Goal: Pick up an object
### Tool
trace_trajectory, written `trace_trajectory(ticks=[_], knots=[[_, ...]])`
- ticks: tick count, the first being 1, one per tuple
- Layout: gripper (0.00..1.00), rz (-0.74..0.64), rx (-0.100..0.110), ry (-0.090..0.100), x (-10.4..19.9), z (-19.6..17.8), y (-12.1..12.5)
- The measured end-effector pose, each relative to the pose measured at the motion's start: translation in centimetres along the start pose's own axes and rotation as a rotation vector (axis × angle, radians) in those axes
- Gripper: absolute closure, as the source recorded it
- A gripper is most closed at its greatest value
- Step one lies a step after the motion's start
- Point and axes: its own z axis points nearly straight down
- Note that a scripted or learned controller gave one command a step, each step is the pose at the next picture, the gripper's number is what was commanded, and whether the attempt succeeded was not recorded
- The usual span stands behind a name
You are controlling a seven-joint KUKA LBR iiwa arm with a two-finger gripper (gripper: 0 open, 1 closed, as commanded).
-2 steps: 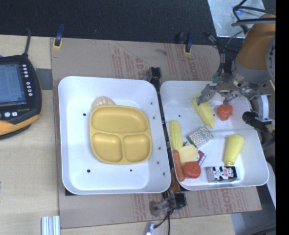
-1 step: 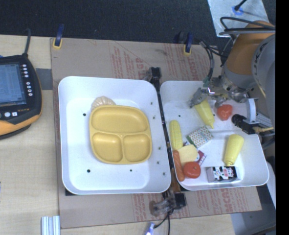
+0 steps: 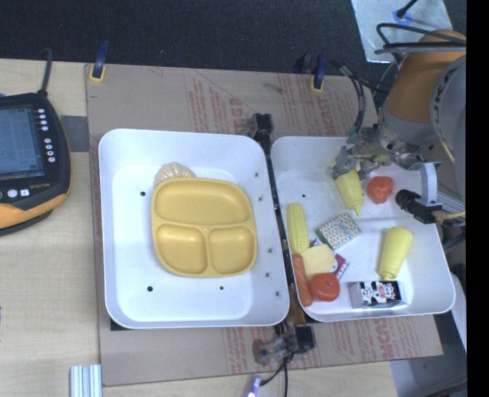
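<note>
Two white bins sit side by side on the tabletop (image 3: 37, 271). The left bin (image 3: 128, 222) carries a yellow divided tray (image 3: 203, 226). The right bin (image 3: 430, 288) gathers the pickable toys: a corn cob (image 3: 297, 227), a tomato (image 3: 324, 287), a yellow bottle (image 3: 350, 190). The hand (image 3: 353, 160) hovers low just above that bottle's upper end, likely lining up a grasp; whether it is spread or pressed together cannot be told.

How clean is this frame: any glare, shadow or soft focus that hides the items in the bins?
Camera view: even overhead light, short soft shadows; the left bin is bright, nearly washed out around the yellow tray; the right bin's toys stay readable, including the corn cob and the tomato; the arm and gripper look soft; the gripper's tip is hard to resolve.
</note>
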Motion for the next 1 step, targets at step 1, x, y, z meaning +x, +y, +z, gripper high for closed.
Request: trace_trajectory(ticks=[1], knots=[[1.0,0.007,-0.006,0.003,6.81,-8.04,0.09]])
